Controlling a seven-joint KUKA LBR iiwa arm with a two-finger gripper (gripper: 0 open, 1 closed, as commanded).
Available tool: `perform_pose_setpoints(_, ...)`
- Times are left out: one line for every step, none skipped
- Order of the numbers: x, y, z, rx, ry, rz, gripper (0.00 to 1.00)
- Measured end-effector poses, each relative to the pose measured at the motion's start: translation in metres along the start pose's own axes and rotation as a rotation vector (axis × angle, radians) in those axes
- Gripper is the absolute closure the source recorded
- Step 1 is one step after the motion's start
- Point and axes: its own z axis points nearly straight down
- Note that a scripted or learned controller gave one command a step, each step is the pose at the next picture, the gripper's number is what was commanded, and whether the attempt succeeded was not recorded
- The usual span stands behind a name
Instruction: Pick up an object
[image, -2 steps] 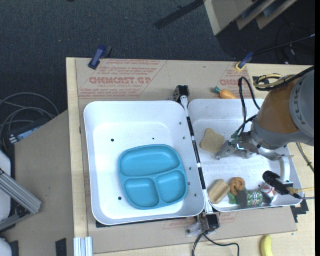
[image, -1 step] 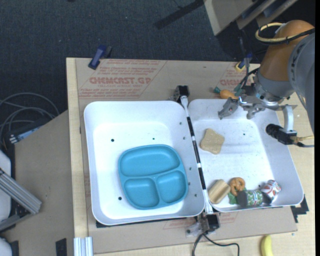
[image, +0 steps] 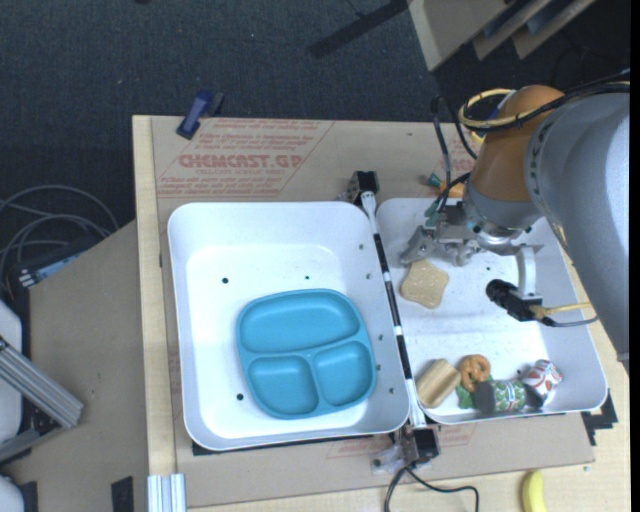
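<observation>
Dark carpet floor (image: 90, 60) (cables (image: 45, 235) coiled left); brown printed bench board (image: 250, 150).

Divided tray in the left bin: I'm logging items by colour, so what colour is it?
Light blue all over; the divided tray shows plainly in the camera view.

Right bin (image: 590, 335) | tan slice of toy bread (image: 425, 285) lying flat near the upper left corner | tan bread roll (image: 436, 382) tilted at the lower left | glazed ring doughnut (image: 474, 370) just beside it | dark green packet (image: 498, 398) along the bottom wall | red-and-white crumpled item (image: 541, 378) at its right end
</observation>
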Motion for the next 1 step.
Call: perform_pose_setpoints(-0.0042, -0.0208, -0.001, -0.001, -0.001, 0.002, 0.0)
